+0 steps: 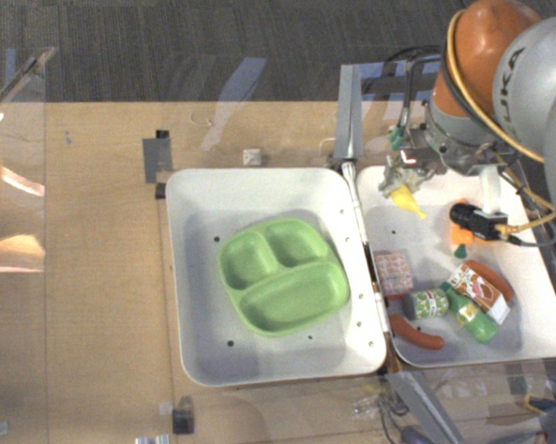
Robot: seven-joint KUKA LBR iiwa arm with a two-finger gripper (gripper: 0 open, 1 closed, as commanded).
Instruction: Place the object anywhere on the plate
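A green three-compartment plate (281, 277) lies in the middle of the left bin (192, 269) with nothing on it. My gripper (401, 183) hangs over the far left corner of the right bin (539, 341). It is shut on a small yellow object (407, 200), whose pointed end sticks out below the fingertips toward the bin floor. The gripper is to the right of the plate, beyond the wall between the two bins.
In the right bin lie a pink packet (394, 272), a green can (430, 303), a red sausage (418, 336), a red-brown carton (480, 286), a green bottle (474, 319) and a small orange piece (461, 245). A grey post (348, 118) stands behind the bins' divide.
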